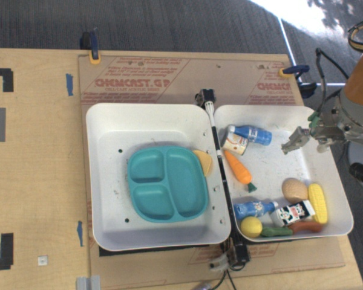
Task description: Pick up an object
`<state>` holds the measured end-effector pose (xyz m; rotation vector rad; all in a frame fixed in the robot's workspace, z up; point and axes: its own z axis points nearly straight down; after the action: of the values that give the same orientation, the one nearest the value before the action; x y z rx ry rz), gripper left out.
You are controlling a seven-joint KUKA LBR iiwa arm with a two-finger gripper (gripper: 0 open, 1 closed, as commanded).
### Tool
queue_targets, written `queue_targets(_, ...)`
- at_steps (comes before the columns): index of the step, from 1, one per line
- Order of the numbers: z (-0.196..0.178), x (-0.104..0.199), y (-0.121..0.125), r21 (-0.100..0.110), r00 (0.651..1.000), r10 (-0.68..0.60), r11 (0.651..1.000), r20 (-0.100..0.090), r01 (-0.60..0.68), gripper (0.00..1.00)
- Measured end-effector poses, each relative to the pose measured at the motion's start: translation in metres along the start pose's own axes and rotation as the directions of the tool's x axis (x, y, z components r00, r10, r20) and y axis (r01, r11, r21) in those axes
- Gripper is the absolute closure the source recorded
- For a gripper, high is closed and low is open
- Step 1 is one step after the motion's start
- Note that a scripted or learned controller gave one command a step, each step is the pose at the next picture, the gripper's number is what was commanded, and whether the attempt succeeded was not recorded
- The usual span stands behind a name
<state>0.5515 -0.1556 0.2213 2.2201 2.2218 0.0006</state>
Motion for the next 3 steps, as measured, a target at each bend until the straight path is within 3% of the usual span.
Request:
queue_targets(1, 0.099, 0.039, 0.0, 0.003, 0.996, 0.084, 0.996, -0.001, -0.084, 0.0)
queue_targets(2, 0.135, 0.062, -0.028, -0.003, 0.911, 0.413, 0.911, -0.001, -0.413, 0.0)
queue_targets(3, 0.135, 0.025, 0.006, -0.003, 0.938, 0.346, 0.938, -0.001, -0.346, 0.0)
